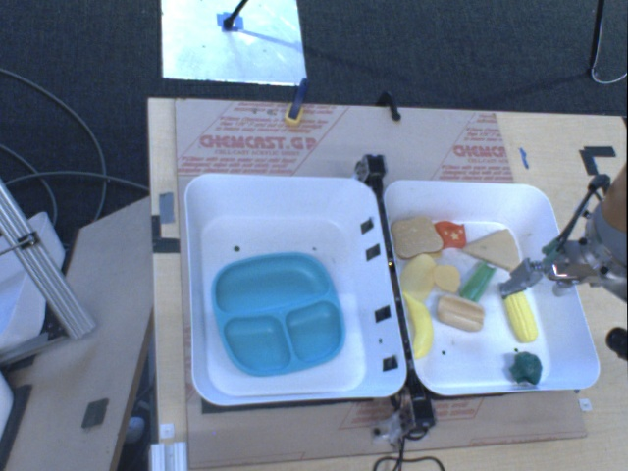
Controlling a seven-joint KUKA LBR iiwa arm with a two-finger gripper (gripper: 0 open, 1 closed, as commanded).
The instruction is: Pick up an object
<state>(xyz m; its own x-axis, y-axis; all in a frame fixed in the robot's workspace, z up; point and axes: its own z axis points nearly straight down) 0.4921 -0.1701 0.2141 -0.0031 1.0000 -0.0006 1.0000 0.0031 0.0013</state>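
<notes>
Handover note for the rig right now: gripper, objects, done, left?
Gripper: over the right bin, just above the corn cob; finger state unclear, nothing seen held.
Objects: toy food all lies in the right bin, including the corn cob, green stick, banana, bread slice and broccoli. Blue divided plate sits in the left bin.
Done: no pick.
Left: grasp and lift one object.
</notes>
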